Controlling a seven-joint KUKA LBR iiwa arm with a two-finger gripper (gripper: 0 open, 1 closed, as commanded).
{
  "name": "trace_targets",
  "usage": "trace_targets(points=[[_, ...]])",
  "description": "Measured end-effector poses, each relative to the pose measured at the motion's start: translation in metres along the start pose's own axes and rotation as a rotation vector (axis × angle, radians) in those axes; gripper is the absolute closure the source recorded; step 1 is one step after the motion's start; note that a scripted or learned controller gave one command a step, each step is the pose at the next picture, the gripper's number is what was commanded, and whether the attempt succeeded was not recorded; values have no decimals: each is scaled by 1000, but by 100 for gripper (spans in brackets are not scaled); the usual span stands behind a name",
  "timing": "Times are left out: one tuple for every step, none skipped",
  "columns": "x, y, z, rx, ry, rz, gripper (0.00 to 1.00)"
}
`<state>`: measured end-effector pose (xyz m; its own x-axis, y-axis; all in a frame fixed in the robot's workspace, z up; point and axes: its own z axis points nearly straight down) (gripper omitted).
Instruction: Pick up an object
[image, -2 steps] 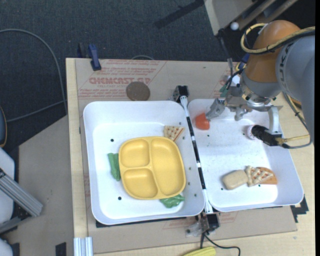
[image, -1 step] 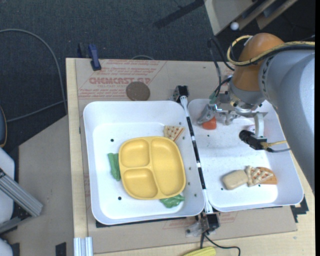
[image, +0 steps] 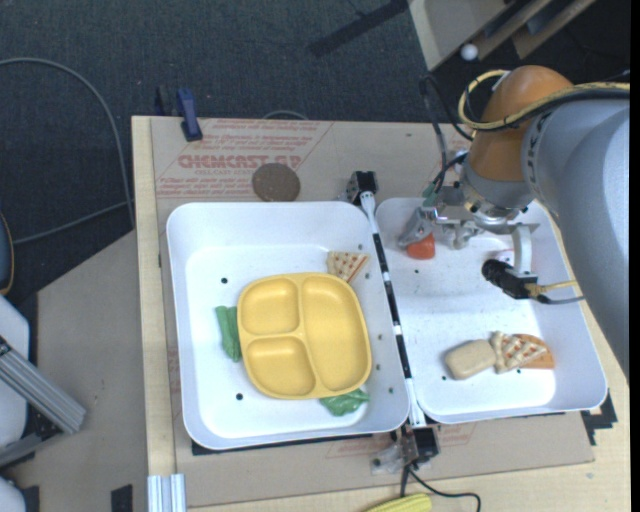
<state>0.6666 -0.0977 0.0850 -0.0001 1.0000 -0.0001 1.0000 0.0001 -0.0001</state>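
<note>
The arm reaches in from the right, and its gripper hangs low over the far left corner of the right bin. A small red-orange object lies just under and beside the metal fingertips, at that same far corner; whether the fingers are released or clenched on it cannot be told from this slant.

Nearer in the right bin, towards its near right side, a tan bread-like piece lies touching a waffle-patterned slice with an orange edge.

The left bin holds a yellow divided plate (three compartments) at its middle. A green leafy piece sticks out from under the plate's left side, another green piece shows at its near right edge, and a small waffle-patterned wedge lies just beyond its far right corner, close to the wall between the bins.
</note>
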Motion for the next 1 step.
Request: trace_targets(points=[[1, 1, -10, -2, 0, 0, 100]])
